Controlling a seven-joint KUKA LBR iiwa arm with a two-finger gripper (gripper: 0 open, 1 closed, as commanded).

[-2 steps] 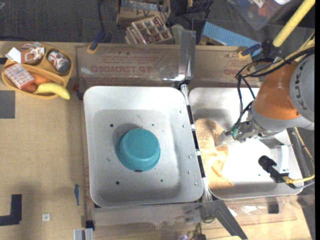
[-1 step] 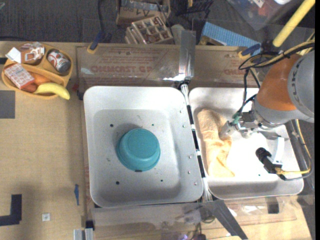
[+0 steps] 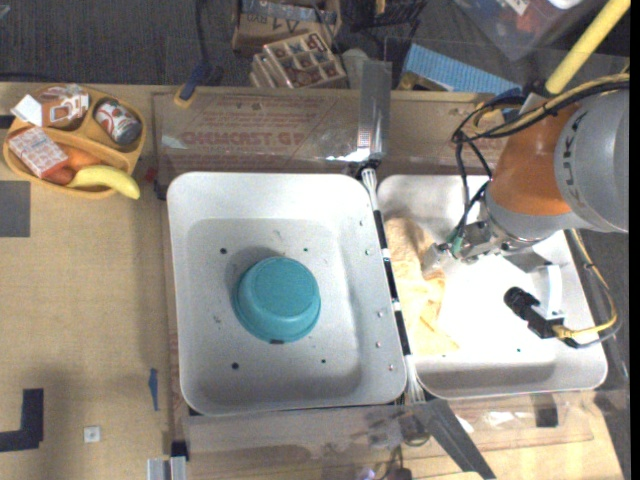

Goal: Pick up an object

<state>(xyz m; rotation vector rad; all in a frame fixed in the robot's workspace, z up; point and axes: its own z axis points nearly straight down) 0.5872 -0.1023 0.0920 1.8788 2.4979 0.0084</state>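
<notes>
Tool (image 3: 437,259) hung low in the right bin (image 3: 500,373), likely reaching for the tan pieces (image 3: 408,243); whether it pinched anything, nobody could tell.

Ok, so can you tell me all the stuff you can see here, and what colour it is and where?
bowl: one, teal, upside down in the middle of the left bin
left bin: one, white, centre of the bench
right bin: one, white, touching the left bin's right side
pale objects: a few, tan and yellowish, along the left side of the right bin; too blurred to name
tray of toy food: one, orange, far left of the bench, with a yellow banana at its front
clutter: boxes and cables, mixed colours, behind the bench
arm: one, grey with an orange band, reaching in from the right over the right bin
gripper: one, dark, low over the pale objects in the right bin
</notes>
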